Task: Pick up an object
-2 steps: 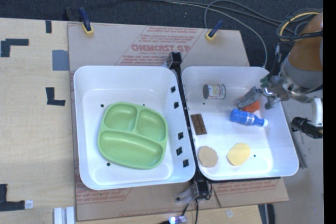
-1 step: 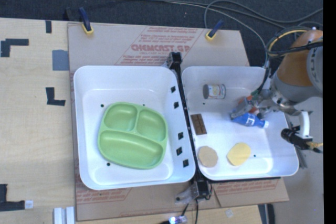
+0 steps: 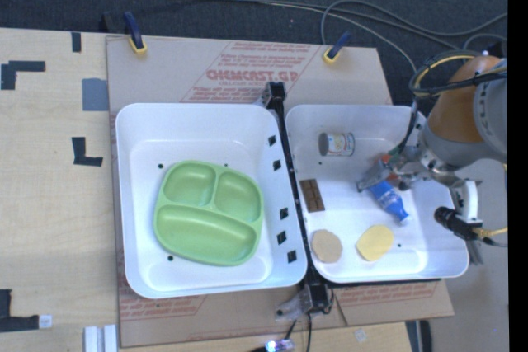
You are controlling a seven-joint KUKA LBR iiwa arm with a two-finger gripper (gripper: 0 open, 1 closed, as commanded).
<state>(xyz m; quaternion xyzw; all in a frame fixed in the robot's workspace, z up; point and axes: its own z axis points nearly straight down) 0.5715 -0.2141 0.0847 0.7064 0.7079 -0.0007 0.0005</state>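
Note:
The right bin [image 3: 429, 264] holds several small objects. A blue object [image 3: 390, 202] lies at its middle right, tilted. My gripper [image 3: 379, 176] reaches in from the right and sits just above and to the left of the blue object, touching or nearly touching its upper end. A small can [image 3: 337, 144] lies on its side towards the back. At the bin's left edge is a brown rectangular piece [image 3: 311, 194]. A tan round piece [image 3: 327, 246] and a yellow round piece [image 3: 375, 242] rest near the front.
The left bin [image 3: 132, 128] contains a green divided plate [image 3: 210, 212]. A black divider [image 3: 283, 177] runs between the two bins. Cables [image 3: 445, 70] loop over the arm at the right. Two clamps [image 3: 134, 35] pin the cardboard at the back.

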